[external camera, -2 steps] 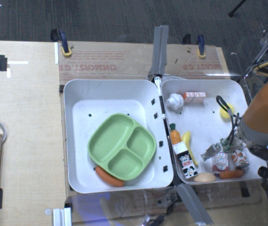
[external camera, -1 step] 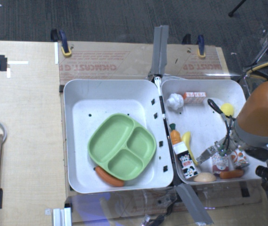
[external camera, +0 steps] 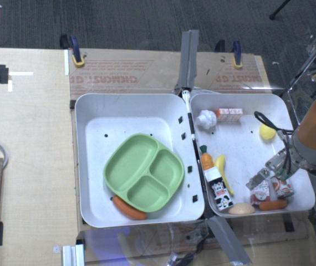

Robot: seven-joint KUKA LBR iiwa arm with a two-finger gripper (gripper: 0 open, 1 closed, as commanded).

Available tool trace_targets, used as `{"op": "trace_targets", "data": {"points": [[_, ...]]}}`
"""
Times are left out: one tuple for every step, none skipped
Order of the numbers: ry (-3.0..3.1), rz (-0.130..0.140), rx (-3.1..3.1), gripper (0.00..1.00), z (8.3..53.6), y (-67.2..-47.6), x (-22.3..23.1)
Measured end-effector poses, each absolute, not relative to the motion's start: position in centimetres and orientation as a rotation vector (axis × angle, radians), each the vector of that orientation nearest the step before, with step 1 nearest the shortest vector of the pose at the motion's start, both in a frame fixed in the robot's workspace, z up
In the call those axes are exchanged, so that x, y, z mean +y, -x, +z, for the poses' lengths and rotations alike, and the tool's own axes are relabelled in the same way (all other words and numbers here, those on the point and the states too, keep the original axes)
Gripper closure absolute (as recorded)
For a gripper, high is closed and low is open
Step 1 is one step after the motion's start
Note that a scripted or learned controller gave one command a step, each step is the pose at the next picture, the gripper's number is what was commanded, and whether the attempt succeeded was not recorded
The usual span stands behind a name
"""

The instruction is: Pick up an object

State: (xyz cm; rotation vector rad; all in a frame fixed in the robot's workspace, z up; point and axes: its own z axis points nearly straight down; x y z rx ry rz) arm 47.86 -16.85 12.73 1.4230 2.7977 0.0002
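Observation:
My gripper (external camera: 264, 177) is low in the right bin (external camera: 241, 101), near its right wall, just above two red-and-white packets (external camera: 262, 192). A red sausage (external camera: 271, 205) and a pale oval piece (external camera: 241, 208) lie at the bin's front edge. To the gripper's left are a bottle with an orange top (external camera: 213, 179) and a yellow banana (external camera: 222, 173). A yellow lemon (external camera: 267, 132) sits behind the gripper. A white crumpled ball (external camera: 206, 118) and a small red-and-white box (external camera: 229, 113) lie at the back. I see nothing held in the gripper.
The left bin (external camera: 91, 148) holds a green divided plate (external camera: 143, 172) with an orange sausage (external camera: 128, 208) partly under its front edge. A grey divider (external camera: 189, 60) stands between the bins. A black cable (external camera: 269, 122) loops over the right bin's back right.

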Motion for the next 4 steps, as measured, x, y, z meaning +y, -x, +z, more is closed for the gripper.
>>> {"op": "trace_targets", "data": {"points": [[-1.52, 0.0, 2.752, 0.0, 9.1, -47.7, -16.7], [-1.523, 0.001, 2.749, 1.0, 10.0, -47.8, -16.7], [-1.832, 0.002, 2.55, 1.0, 9.2, -47.9, -14.6], [-1.834, 0.0, 2.55, 0.0, 9.2, -47.8, -14.6]]}}
